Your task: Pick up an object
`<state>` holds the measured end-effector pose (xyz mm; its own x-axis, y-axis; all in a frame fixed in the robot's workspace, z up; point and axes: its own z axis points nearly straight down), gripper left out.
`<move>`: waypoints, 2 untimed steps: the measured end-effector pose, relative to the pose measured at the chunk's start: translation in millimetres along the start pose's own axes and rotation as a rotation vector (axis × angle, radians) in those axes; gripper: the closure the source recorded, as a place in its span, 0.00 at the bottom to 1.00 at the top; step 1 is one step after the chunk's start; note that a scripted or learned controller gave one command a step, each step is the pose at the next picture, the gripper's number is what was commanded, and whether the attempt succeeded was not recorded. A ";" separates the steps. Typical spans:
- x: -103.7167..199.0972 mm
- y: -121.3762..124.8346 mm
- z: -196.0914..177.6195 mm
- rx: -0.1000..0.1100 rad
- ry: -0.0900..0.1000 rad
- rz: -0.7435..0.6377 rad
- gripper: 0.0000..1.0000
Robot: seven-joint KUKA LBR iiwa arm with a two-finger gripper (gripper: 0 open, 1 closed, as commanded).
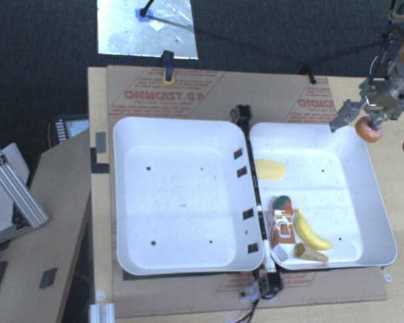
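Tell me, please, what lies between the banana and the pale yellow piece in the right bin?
In the camera view, bare white bin floor separates the banana from the pale yellow piece.

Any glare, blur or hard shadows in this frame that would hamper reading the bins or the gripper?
Camera view: lighting is even and soft, with faint shadows along the right bin walls; the foil sheet at the top glares brightly; the gripper at the right edge and the orange-pink object by it look slightly soft; the banana is sharp enough to identify.
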<state>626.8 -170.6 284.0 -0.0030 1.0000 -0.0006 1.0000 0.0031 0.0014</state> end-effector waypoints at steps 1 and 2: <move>-30.4 22.8 166.5 -0.001 0.005 -0.003 0.00; -31.9 23.8 155.0 -0.006 0.001 -0.004 1.00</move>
<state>651.0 -202.6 129.1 -0.0073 1.0000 0.0000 0.9999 0.0073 0.0074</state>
